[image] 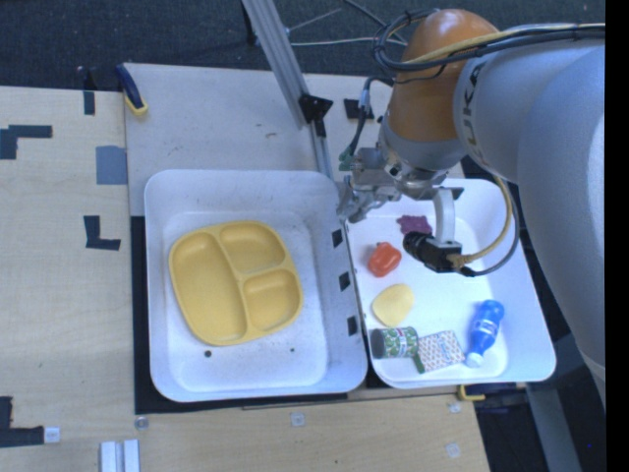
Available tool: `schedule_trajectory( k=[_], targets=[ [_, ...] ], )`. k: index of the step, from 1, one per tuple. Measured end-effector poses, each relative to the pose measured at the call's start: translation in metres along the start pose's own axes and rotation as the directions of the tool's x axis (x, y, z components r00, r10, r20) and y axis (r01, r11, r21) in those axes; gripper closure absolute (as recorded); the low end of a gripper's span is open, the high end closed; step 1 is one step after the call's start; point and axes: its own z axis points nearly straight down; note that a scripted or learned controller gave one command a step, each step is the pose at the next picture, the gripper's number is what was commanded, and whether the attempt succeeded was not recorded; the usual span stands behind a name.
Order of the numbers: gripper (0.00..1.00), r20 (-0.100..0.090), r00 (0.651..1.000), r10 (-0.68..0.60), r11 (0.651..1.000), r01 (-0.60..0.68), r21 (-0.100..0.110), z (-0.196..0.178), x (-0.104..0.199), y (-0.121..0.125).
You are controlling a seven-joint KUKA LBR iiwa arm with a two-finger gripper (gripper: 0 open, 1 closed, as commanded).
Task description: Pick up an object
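Over the right bin (526, 357) hangs the gripper (356, 205), near an orange object (384, 259). Honestly can't tell its state.

Hidden, cropped and unclear items, fixed overhead view

The arm (531, 96) is cut off by the right and top edges, and its bulk covers the far right corner of the right bin (531, 357). The gripper (356, 203) sits in shadow under the wrist at the bins' shared wall; finger position unreadable. The purple object (415, 224) is partly covered by the black fitting (432, 252) and its shape cannot be made out. Label print on the small can (395, 342) and the packet (439, 350) is too fine to read. The metal pole (280, 57) leaves the frame at the top, and the dark tape marks (25, 138) are cropped by the left edge
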Motion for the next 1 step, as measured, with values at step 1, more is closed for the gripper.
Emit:
schedule_trajectory(
  k=[1],
  targets=[
    [1.0, 0.0, 1.0, 0.0, 1.0, 0.0, 0.0, 0.009, 0.0517, -0.0103]
  ],
)
